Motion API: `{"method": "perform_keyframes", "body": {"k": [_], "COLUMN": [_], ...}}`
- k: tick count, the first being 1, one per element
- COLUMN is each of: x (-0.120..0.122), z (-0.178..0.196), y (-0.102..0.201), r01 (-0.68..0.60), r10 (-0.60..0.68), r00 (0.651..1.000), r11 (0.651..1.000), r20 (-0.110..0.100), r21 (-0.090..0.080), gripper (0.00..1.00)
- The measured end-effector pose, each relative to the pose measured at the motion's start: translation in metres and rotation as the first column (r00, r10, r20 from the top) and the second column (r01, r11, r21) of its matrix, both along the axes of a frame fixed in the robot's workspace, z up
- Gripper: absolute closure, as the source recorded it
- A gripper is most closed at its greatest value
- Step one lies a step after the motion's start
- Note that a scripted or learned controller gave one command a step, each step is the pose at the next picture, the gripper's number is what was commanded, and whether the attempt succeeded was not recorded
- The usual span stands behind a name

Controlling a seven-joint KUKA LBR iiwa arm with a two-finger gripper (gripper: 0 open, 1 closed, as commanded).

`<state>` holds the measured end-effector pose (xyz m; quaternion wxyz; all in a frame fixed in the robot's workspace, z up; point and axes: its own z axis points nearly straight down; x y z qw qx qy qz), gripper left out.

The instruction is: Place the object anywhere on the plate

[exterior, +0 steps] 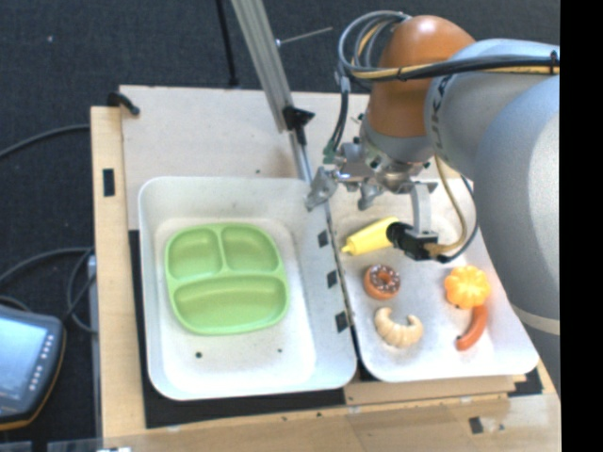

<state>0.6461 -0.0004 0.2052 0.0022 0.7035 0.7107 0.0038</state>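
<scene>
Two white bins sit side by side on your bench [217, 130]. The left bin [155, 205] holds a green plate [226, 279] with three compartments, lying flat near the middle, and nothing rests on it. The right bin [433, 301] holds five toy foods. A yellow banana [367, 238] lies at its upper left, tilted, close to the wall shared with the other bin. A doughnut [382, 281] lies just below the banana and a croissant [399, 329] below that. On the right side an orange pepper [467, 287] lies with a red chilli [473, 329] touching its lower edge. The arm [490, 92] reaches in from the right and its gripper [372, 194] hangs over the top edge of the right bin, just above the banana. From this angle you cannot tell whether the gripper is open or closed, and you can see nothing held in it. The banana is the piece nearest to it and, like the other four, lies in the right bin, well apart from the plate.
</scene>
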Motion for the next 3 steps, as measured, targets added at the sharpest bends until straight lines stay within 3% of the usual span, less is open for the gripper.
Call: {"method": "perform_keyframes", "body": {"k": [1, 2, 3], "x": [-0.057, -0.124, -0.079], "z": [-0.004, -0.004, 0.035], "y": [0.027, 0.002, 0.011], "r01": [0.006, 0.013, 0.007], "r10": [-0.006, -0.013, -0.007], "r00": [1.0, 1.0, 1.0], "r11": [1.0, 1.0, 1.0], "r20": [-0.011, -0.013, -0.002], "r21": [-0.002, -0.003, -0.003], "gripper": [0.0, 0.0, 0.0]}}
